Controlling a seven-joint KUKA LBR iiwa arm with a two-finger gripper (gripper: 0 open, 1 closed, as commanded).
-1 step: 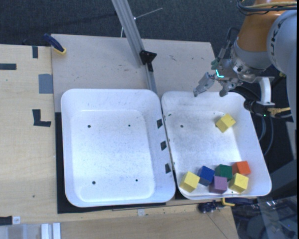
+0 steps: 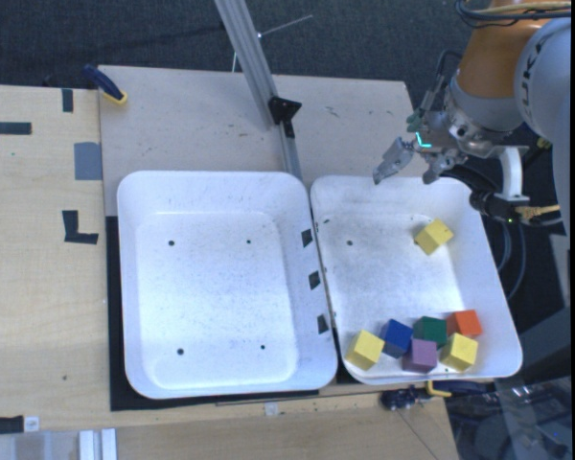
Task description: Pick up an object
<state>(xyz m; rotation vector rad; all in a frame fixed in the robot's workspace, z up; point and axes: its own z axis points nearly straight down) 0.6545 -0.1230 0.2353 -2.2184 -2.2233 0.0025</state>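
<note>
Up at the far edge of the right bin (image 2: 479,257), the gripper (image 2: 409,164) is hanging with its fingers spread and nothing between them. Below it, a lone yellow cube (image 2: 433,237) is sitting apart, while six more cubes (image 2: 417,343) are crowding the near edge.

Two smooth white plastic bins (image 2: 134,195), finely speckled; a pale matt wooden tabletop (image 2: 38,247); a dull metal rail (image 2: 241,27); smooth matt coloured blocks (image 2: 417,338).
</note>
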